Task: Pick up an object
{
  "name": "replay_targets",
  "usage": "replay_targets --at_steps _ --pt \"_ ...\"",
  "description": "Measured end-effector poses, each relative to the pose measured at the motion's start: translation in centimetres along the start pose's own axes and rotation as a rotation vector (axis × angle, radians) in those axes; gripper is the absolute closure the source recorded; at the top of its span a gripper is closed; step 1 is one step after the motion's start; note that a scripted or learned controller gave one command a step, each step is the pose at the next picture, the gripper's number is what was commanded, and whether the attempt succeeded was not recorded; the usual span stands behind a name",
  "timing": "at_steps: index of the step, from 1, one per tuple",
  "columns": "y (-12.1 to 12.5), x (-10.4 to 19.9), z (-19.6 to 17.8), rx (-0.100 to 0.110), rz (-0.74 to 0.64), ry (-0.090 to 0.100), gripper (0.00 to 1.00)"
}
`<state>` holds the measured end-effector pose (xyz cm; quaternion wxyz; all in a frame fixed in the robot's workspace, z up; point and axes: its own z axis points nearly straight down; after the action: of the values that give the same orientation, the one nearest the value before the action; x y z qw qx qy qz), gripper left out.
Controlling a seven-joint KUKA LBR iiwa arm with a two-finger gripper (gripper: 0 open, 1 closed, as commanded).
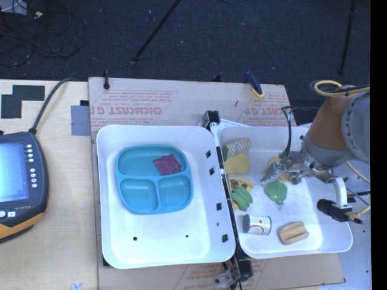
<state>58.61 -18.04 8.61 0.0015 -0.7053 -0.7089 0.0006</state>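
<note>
In the right bin [329,241] my gripper [273,169] hangs low with its fingers open and nothing between them. A flat green piece [277,192] lies just below and in front of it, apart from the fingers. Further left lie a yellow block [237,163], a patterned item [239,146] and a green bean-like toy [242,197] by the divider. A small white and red can [259,225] lies on its side near the front, with a tan bread-like piece [293,232] to its right.
The left bin [121,237] holds a blue divided tray [148,191] with a magenta lump [168,164] in its upper right compartment. A teach pendant [18,180] rests on the bench at far left. The arm's grey body [338,132] overhangs the right bin's far right corner.
</note>
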Motion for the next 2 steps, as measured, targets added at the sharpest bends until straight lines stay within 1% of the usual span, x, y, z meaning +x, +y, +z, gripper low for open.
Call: replay_targets --at_steps 1,2 --pt "-2.9 5.7 -0.1 -0.002 0.005 -0.003 0.0" --pt "-3.7 2.7 -8.0 -0.003 0.006 -0.003 0.0"
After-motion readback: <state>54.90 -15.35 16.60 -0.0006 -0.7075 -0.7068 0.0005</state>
